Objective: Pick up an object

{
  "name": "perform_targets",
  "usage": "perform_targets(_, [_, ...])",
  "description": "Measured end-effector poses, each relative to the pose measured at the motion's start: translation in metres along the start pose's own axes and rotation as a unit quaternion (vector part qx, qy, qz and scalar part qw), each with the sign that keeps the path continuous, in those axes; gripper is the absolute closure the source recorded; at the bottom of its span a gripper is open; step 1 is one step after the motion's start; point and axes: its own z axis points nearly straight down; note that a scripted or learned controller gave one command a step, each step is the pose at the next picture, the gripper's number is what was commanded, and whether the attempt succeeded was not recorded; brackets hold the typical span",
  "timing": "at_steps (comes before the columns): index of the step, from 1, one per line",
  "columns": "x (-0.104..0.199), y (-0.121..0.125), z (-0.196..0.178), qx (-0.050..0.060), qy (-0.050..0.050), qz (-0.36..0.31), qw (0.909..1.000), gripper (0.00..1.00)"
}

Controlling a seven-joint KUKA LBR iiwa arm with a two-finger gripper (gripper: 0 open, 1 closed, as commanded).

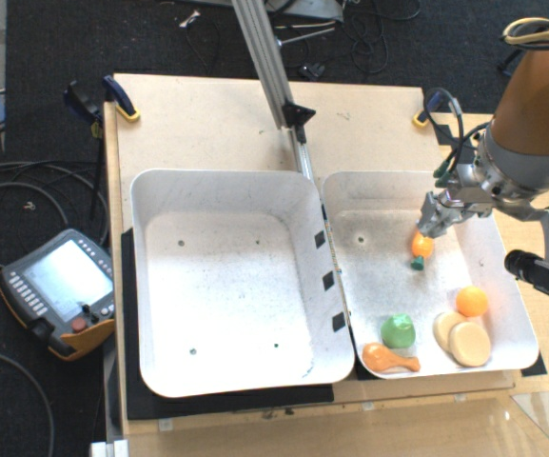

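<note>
Apparently the hand (pixel 434 225) hung just above the small orange toy (pixel 421 247), its grip state impossible to tell, so a skewed descent could knock it away.

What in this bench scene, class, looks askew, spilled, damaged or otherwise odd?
Nothing is spilled or broken. The left bin sits slightly askew, its right rim overlapping the right bin. The pincer is just above a small orange object.
</note>
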Motion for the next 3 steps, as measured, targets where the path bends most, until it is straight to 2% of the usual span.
perform_targets(1, [0.054, 0.012, -0.001, -0.001, 0.0, 0.0, 1.0, 1.0])
perform_targets(2, [0.099, 0.029, 0.014, 0.0, -0.001, 0.001, 1.0, 1.0])
perform_targets(3, [0.158, 0.042, 0.02, -0.001, 0.0, 0.0, 1.0, 1.0])
